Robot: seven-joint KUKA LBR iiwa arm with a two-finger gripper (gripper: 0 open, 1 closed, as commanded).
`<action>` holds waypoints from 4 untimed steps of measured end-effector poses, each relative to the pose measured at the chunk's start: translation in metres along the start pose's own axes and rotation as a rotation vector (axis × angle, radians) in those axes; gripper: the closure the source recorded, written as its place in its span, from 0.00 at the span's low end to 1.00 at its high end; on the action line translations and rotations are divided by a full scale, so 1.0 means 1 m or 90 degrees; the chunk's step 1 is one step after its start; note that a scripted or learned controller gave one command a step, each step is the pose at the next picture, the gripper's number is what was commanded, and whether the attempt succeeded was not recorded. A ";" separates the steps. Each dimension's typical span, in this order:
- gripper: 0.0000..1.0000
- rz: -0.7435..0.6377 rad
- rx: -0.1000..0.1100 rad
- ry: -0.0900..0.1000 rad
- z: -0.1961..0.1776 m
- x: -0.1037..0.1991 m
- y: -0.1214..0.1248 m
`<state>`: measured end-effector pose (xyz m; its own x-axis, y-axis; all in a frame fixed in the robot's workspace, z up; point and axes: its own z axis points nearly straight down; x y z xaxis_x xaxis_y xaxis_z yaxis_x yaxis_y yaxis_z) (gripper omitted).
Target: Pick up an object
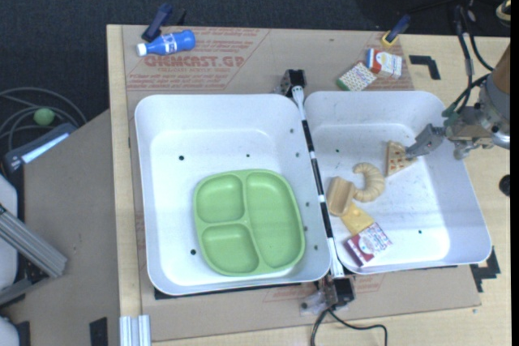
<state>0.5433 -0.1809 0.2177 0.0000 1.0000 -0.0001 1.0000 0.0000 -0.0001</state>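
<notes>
A: Camera view — pincer low over right bin, far side; open or closed, cannot tell.
B: Nearest item?
A: Tan wedge, just beside its tip. Croissant next, mid-bin.
B: Left bin?
A: Green divided plate, lying flat.

a blue and white bottle lies on the counter behind the left bin. two small printed boxes sit near the back of the right bin. coiled cables and a green ball lie at far left.
</notes>
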 end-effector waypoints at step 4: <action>1.00 -0.001 -0.001 0.000 0.033 0.121 0.006</action>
